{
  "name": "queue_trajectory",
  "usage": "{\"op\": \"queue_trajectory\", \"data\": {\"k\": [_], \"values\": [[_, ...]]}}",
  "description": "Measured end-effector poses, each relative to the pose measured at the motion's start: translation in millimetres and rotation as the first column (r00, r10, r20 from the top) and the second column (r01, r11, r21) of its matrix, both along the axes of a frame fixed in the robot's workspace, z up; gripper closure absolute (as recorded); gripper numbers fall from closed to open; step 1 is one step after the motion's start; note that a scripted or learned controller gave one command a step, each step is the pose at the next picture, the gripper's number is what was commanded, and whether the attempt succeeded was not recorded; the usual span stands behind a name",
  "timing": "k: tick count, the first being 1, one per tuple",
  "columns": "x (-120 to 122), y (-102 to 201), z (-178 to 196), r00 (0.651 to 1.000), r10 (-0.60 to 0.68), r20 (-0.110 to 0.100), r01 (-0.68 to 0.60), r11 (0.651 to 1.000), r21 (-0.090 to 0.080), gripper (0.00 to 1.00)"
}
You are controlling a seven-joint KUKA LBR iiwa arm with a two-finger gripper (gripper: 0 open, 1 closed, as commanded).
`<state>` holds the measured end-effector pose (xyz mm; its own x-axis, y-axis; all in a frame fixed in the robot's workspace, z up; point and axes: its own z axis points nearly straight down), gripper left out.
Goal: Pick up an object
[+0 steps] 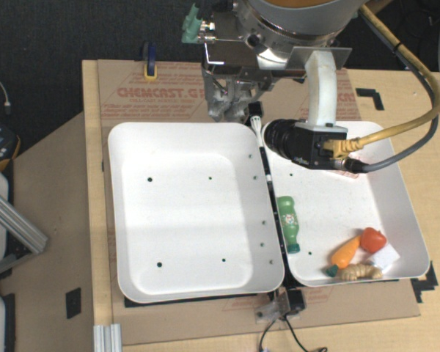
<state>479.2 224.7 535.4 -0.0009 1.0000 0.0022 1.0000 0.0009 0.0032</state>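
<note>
Camera view | claw (235, 103) state unclear, above bins' far edge | green bottle (287, 224) hugs divider

Two shallow white bins are shown side by side: a left bin (132, 196) and a right bin (396, 204). Four small objects are counted: one green bottle (287, 224), one orange carrot-like piece (345, 253), one red piece (373, 239) and one beige knobbly piece (359, 273).
</note>
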Motion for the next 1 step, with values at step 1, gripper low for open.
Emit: {"op": "queue_trajectory", "data": {"k": [1], "values": [[-0.5, -0.3, -28.6, 1.0, -0.001, -0.008, 0.001, 1.0, -0.004, 1.0]]}}
